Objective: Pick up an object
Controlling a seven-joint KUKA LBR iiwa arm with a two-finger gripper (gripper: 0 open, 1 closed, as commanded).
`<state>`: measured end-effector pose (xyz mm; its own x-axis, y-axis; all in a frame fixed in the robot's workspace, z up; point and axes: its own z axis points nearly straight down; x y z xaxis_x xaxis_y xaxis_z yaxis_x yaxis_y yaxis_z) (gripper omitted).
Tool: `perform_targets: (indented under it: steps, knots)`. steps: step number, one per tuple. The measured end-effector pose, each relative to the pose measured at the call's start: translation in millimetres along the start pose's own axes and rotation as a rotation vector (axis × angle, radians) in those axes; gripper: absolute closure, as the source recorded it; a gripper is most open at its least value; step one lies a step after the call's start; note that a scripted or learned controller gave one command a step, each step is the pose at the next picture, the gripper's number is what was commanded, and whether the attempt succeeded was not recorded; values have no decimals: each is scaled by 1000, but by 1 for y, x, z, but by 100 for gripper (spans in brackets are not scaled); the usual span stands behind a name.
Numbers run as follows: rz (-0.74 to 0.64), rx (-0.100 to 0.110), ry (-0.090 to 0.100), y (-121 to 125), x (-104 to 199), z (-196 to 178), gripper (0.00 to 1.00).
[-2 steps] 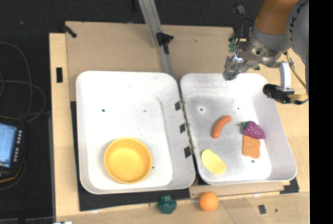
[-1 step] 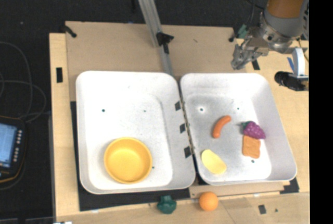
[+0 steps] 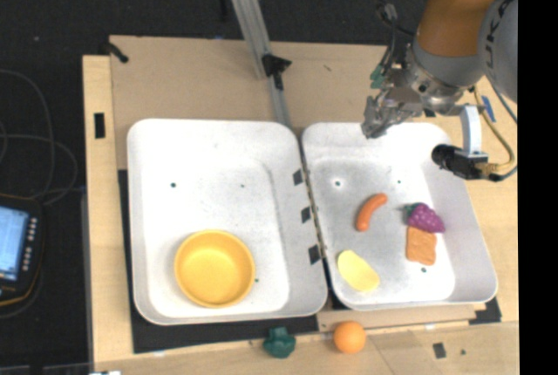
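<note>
In the right bin [image 3: 453, 277]: four items, one each. An orange sausage-shaped piece [image 3: 370, 211] lies tilted near the middle, purple grapes [image 3: 425, 217] to its right, an orange-brown cracker-like slab [image 3: 421, 246] just below the grapes and touching or nearly touching them, and a pale yellow oval slice [image 3: 357, 270] near the front-left corner. Left bin [image 3: 148, 146] holds one yellow bowl [image 3: 214, 267], upright, front-centre. Two bins in all, side by side with edges meeting. Outside the bins, on the bench's front edge: one orange ball [image 3: 349, 337] and one small dark green object [image 3: 279, 343], near each other, just below the gap between bins. Arm comes in from the upper right, orange band up top, wrist angled down and left. Gripper [image 3: 377, 125] sits over the back-left rim of the right bin, well apart from every item; nothing visible between the tips, and whether it's spread or closed can't be made out.
</note>
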<state>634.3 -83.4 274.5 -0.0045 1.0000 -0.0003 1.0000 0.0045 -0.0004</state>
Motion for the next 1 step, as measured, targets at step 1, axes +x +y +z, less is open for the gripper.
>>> perform_targets:
  steps: [1]
  knots:
    - [0, 1, 0, -19, 43, 13, 100]
